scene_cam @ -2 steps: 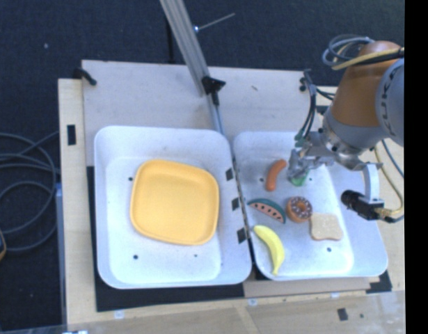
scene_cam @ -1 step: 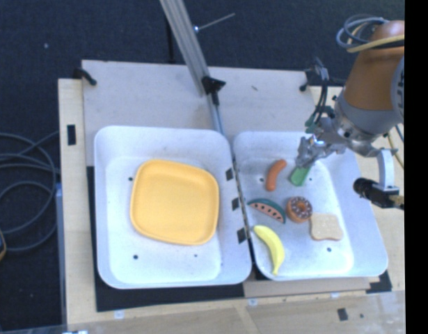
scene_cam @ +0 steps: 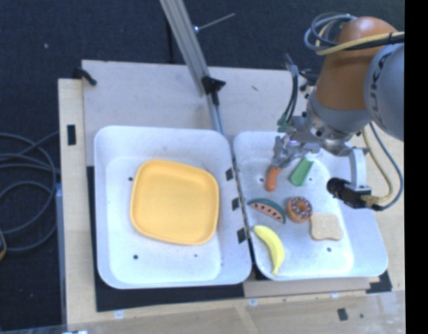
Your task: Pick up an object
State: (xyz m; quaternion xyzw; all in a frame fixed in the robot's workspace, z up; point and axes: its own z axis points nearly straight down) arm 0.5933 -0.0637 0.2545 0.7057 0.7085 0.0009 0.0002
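Toy food lies scattered in the right bin [scene_cam: 367, 259], and the piece nearest the hand [scene_cam: 289, 153] is an orange carrot-like stick [scene_cam: 271, 178], lying just at the hand's seven o'clock with its upper end close under the metal fingertips. A green block [scene_cam: 301, 171] sits at the hand's five o'clock, tilted, just beside the stick and apart from it. Whether either piece touches the hand cannot be told from this angle, and nothing can be seen caught between the fingers. Whether the hand is spread or pressed together cannot be told either; the wrist and cables cover much of it.

Farther out, toward six o'clock from the hand, a slice of watermelon [scene_cam: 267, 209] lies near the bin's left wall, with a round doughnut [scene_cam: 298, 209] just beside it at its three o'clock. A slice of bread [scene_cam: 326, 227] rests at the doughnut's four o'clock, nearly touching it. A yellow banana [scene_cam: 271, 247] lies at the bin's lower left, below the watermelon.

The arm [scene_cam: 353, 68] comes in from two o'clock, its orange band above the grey wrist, with yellow and grey cables looping round it. A black fitting [scene_cam: 342, 190] hangs off it over the bin's right side.

The left bin [scene_cam: 113, 152] holds a yellow square plate [scene_cam: 175, 202], lying flat near its middle. A metal pole [scene_cam: 189, 44] slants up toward twelve o'clock from between the two bins. The counter [scene_cam: 137, 82] beneath is pale, with dark cables [scene_cam: 19, 179] on the floor at nine o'clock.

No writing or brand mark can be read on any piece.
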